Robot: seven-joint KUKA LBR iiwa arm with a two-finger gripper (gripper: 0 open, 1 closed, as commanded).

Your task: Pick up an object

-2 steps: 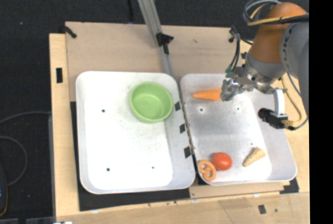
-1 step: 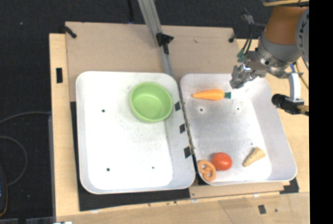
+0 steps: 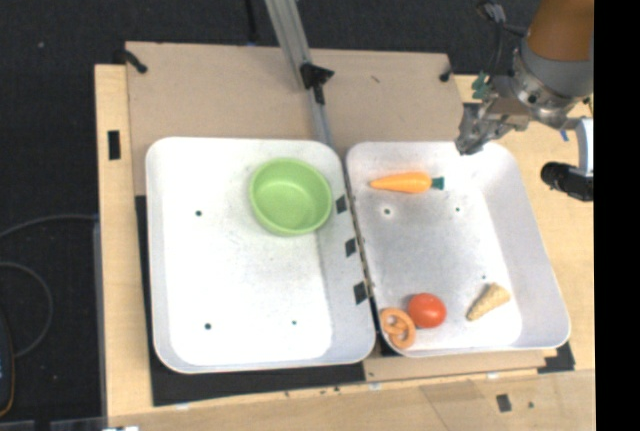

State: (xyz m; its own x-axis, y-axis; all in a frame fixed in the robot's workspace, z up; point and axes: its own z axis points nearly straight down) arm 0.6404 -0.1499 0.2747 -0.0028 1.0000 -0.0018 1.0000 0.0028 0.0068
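At the left of the frame the bench point(image 3: 115, 219) shows as a tan board on dark floor, and on it lies the left bin point(image 3: 200, 299), white and shallow, holding a green bowl point(image 3: 291, 196) upright in its upper right part, near the wall shared with the neighbouring bin. A grey metal post point(image 3: 283, 4) runs from the top centre of the frame down to the gap between the two bins. The right bin point(image 3: 450, 249) sits just beside the left one, their inner edges touching or nearly so. In its upper part lies a carrot point(image 3: 404, 183), on its side, with the green stub pointing right. Along its lower edge are three small things: an orange ring-shaped piece point(image 3: 397, 327) in the lower left corner, a red tomato point(image 3: 427, 309) touching or just beside it, and – a little apart to the right – a tan wedge point(image 3: 488, 300). At the upper right of the frame the arm point(image 3: 560, 29) reaches in, and its hand point(image 3: 472, 141) hangs over the bin's upper right corner – near the carrot's stub but apart from it. Nothing is seen between its fingers; how far they are spread I cannot tell.
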